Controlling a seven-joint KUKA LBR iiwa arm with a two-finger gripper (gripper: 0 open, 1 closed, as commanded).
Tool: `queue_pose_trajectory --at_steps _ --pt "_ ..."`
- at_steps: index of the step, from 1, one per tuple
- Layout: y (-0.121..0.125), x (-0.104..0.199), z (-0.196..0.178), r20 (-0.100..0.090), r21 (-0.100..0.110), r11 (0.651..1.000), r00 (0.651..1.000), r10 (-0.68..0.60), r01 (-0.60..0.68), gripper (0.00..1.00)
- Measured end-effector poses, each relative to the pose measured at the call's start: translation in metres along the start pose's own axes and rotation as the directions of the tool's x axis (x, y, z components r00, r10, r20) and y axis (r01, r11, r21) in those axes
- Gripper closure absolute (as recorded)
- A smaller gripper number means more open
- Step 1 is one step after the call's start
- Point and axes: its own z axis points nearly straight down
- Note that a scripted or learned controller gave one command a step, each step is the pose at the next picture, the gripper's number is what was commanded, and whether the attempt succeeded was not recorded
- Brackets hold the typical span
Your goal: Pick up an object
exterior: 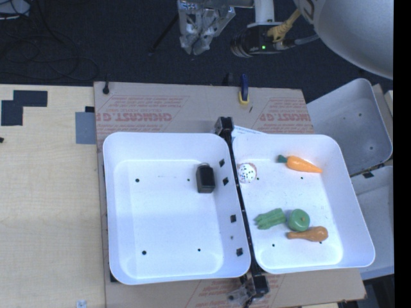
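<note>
Orange carrot [302,165] lies crosswise, green top pointing left

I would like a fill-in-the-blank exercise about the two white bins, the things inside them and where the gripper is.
1. The black block lies alone in the ____ bin.
2. The carrot in the right bin is coloured ____.
3. The gripper hangs above the ____ edge of the bench, outside both bins.
4. The round green toy lies between the green pod and the ____ gourd.

Missing words: left; orange; far; brown
</note>
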Motion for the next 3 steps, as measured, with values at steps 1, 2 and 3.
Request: queue_pose_trajectory --at_steps 1,2,3 --pt "0.0 0.002 -0.008 0.001 0.003 1.0 1.0 -0.006 0.006 1.0" --pt "0.0 0.031 0.01 0.0 -0.002 1.0 1.0 0.006 -0.006 1.0" --pt "0.0 0.024 0.008 -0.001 -0.002 1.0 1.0 0.008 -0.008 1.0"
